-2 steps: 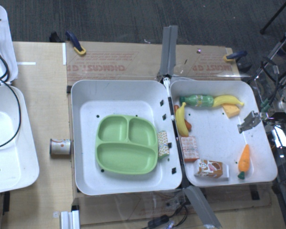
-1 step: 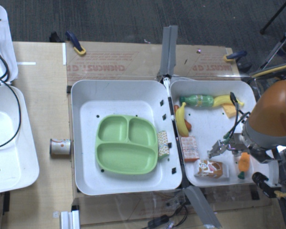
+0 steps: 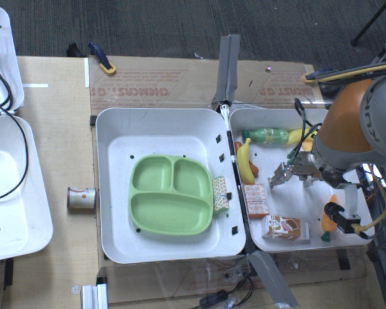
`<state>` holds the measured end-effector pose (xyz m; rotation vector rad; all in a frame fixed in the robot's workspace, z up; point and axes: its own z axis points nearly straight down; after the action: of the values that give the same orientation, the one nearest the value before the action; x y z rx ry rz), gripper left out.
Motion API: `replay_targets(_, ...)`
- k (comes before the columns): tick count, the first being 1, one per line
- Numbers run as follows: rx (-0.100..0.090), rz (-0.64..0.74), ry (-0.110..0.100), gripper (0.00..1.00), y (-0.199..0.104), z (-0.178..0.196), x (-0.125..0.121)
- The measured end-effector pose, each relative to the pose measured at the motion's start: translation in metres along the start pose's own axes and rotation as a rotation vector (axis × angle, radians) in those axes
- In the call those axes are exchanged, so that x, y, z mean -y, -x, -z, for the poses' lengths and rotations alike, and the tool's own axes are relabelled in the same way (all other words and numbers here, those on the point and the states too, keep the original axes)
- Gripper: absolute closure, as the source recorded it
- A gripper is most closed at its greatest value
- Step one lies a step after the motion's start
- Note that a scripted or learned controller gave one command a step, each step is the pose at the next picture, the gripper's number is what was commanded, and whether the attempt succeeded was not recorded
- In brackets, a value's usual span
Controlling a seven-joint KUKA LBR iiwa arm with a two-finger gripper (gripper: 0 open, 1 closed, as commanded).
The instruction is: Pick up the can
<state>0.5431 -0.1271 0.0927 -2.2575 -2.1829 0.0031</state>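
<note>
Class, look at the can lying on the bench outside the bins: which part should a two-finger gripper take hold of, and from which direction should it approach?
The can lies on its side on the bench, left of the left bin, its axis running left to right in the camera view. Grip the middle of its round body, coming down from above, one finger on each long side. The gripper is over the right bin, so it probably must first cross over.

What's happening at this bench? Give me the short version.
A grey and orange arm reaches in from the right, its gripper hovering over the right bin, which contains a banana, a green bottle and small cartons. It holds nothing. The can it should pick up lies on its side on the bench, outside both bins, left of the left bin with the green divided plate.
</note>
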Motion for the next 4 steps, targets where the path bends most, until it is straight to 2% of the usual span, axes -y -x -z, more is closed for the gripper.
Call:
replay_targets(1, 0.0, 0.0, 0.0, 0.0, 0.0, 0.0, 0.0)
replay_targets(2, 0.001, 0.219, 0.002, 0.0, -0.015, -0.001, -0.071)
replay_targets(3, 0.001, 0.23, 0.001, 0.0, 0.027, -0.001, -0.035)
replay_targets(4, 0.002, 0.079, 0.002, 0.0, 0.062, -0.001, -0.099)
